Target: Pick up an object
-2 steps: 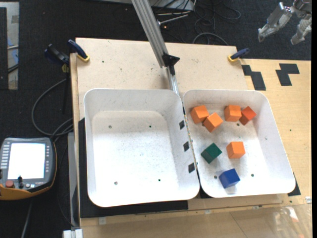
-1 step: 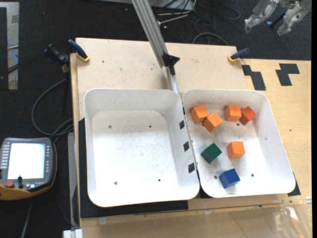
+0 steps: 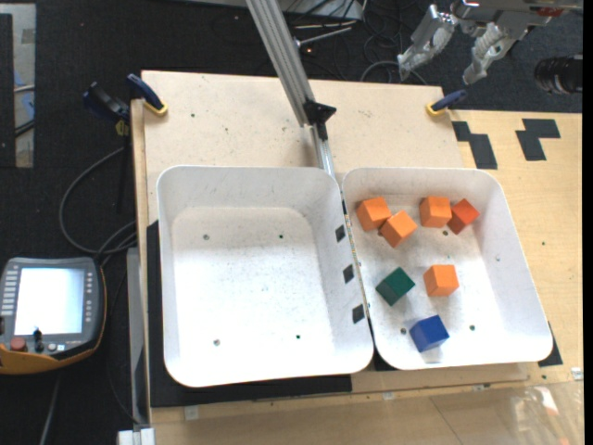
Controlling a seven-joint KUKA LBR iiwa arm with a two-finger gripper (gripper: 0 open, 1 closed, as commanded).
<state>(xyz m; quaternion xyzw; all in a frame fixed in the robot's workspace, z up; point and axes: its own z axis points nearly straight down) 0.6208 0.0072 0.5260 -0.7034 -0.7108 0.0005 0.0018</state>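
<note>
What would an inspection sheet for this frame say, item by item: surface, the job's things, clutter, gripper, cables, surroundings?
Surface: pale bench bearing a left bin and a right bin, side by side.
Job's things: all in the right bin; five orange blocks, a green block and a blue block.
Clutter: clamps at the bench's far corners.
Gripper: gripper open, raised beyond the bench's far right corner, holding nothing.
Cables: black cables on the floor left of the bench and behind it.
Surroundings: teach pendant at left; slanted metal pole.
</note>
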